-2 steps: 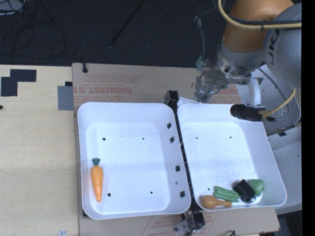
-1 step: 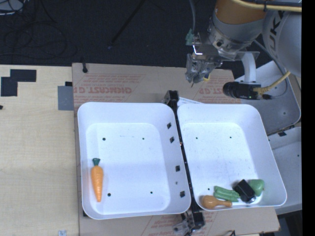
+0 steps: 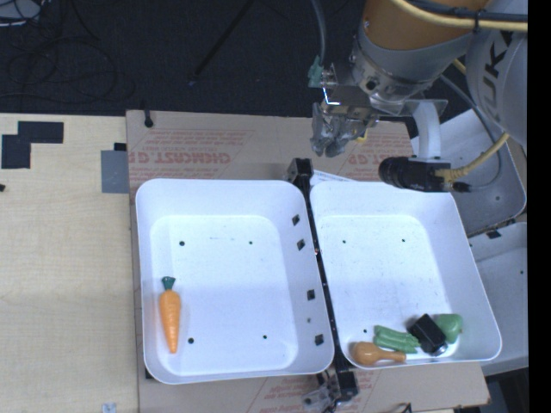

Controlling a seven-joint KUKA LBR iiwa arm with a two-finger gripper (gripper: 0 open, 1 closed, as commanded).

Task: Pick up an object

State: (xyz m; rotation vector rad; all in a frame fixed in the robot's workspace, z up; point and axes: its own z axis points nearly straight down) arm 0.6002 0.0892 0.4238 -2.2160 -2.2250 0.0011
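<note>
An orange carrot (image 3: 170,316) with a green top lies near the front left corner of the left bin (image 3: 215,198). In the front right corner of the right bin (image 3: 387,200) sit a green bean pod (image 3: 395,339), a black block (image 3: 427,333), a green piece (image 3: 449,323) and a tan pear-shaped piece (image 3: 376,354), bunched together. My gripper (image 3: 331,142) hangs high above the bench behind the bins, near the divider between them, far from all the objects. I see nothing held under it.
A black clip strip (image 3: 312,256) runs along the seam between the bins. Brown cardboard (image 3: 215,149) lies under the bins. A black part of the arm's mount (image 3: 413,172) sits just behind the right bin's back edge.
</note>
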